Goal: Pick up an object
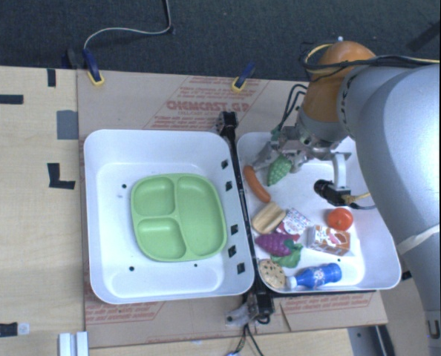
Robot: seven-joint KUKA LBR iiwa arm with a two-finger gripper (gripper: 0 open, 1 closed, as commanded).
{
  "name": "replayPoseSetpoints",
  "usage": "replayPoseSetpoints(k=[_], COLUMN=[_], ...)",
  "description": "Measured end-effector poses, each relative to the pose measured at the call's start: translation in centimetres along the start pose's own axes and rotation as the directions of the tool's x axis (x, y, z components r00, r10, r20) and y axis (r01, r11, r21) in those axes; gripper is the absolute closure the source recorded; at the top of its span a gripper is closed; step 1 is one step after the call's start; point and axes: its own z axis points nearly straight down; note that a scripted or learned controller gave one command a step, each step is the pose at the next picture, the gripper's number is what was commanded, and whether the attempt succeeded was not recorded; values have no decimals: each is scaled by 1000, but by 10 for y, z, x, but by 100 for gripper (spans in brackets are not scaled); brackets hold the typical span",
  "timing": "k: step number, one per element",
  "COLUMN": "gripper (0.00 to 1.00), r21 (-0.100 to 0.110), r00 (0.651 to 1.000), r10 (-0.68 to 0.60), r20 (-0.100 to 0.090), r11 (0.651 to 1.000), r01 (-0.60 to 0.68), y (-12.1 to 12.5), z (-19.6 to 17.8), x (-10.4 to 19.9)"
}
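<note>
Camera view: end effector lowered into right white bin, fingers apparently closing on a green textured toy vegetable — lying at the bin's upper left, beside an orange sausage.

lab | robot arm | clamped cardboard | white bins
</note>
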Motion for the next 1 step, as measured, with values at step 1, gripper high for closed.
replayPoseSetpoints(k=[1], gripper=[100], r21=[-4], r00=[1000], r10=[-1], r20=[-1], r11=[1000], r01=[1], y=[1], z=[-11], x=[1])
